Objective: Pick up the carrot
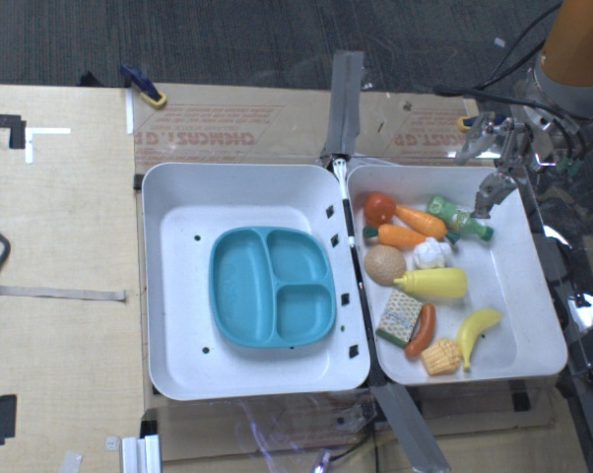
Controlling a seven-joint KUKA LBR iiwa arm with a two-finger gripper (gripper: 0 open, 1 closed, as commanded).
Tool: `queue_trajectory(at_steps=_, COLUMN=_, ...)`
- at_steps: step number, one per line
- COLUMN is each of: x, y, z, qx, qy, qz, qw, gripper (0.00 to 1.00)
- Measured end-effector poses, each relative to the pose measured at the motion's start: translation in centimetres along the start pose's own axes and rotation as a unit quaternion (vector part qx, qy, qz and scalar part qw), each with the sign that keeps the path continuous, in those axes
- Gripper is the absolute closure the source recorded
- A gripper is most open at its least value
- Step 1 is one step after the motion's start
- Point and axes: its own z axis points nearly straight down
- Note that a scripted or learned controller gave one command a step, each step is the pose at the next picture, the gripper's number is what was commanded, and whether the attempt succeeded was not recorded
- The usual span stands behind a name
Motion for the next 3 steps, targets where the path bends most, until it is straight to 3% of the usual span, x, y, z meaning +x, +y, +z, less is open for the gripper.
queue_trajectory(at_steps=1, x=-2.1, y=1.0, z=13.7, qx=0.000, qy=0.001, qz=0.016, qw=0.9999, gripper=0.00)
queue_trajectory(at_steps=2, x=-0.5, y=4.0, z=18.0, qx=0.000, qy=0.000, qz=-0.025, qw=0.9997, gripper=0.00)
queue_trajectory(at_steps=3, x=-0.7, y=4.0, z=16.8, qx=0.001, qy=-0.003, qz=-0.027, qw=0.9996, gripper=1.00)
